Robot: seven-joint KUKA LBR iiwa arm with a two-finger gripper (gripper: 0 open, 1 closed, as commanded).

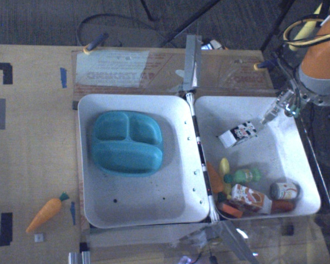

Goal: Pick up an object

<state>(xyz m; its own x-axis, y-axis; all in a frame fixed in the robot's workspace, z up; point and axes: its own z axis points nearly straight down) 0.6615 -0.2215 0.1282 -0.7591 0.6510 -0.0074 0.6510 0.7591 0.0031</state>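
Note:
The right bin [286, 147] holds several small objects. A white carton with black cow spots [237, 133] lies near its middle. Along the front lie a yellow piece [224, 165], a green bottle [243, 175], an orange piece [213, 179], a red and white carton [251, 198] and a small can [284, 190]. My gripper [270, 115] hangs over the bin's back right part, pointing down-left at a slant. Its tip is just right of the spotted carton and apart from it. Nothing shows in its grasp.
In the left bin [137, 202] a blue divided plate [126, 142] lies upside-up at the back. A toy carrot [44, 214] lies on the bench left of the bins. A metal divider [191, 65] stands behind the bins' shared wall.

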